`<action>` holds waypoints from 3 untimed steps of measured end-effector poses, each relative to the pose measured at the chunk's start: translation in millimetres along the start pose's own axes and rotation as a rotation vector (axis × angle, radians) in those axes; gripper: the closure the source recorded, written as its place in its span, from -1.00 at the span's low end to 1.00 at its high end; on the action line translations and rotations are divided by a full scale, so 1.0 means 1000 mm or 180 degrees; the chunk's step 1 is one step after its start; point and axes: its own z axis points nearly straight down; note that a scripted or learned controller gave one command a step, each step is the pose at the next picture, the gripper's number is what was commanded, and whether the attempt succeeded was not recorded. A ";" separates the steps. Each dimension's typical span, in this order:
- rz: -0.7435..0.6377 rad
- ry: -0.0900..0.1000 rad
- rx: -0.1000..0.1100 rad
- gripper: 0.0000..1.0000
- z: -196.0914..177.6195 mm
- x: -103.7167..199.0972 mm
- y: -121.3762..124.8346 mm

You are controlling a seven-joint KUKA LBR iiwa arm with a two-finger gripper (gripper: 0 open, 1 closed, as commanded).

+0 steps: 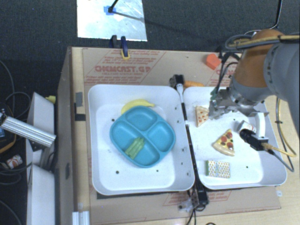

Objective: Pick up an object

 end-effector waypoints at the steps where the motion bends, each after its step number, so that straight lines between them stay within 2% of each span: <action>1: -0.0003 0.0001 0.0000 -1.00 0.000 0.001 0.000; 2: 0.0004 0.0000 0.0008 -1.00 0.059 -0.053 -0.023; 3: 0.0004 0.0002 0.0004 -1.00 0.100 -0.068 -0.042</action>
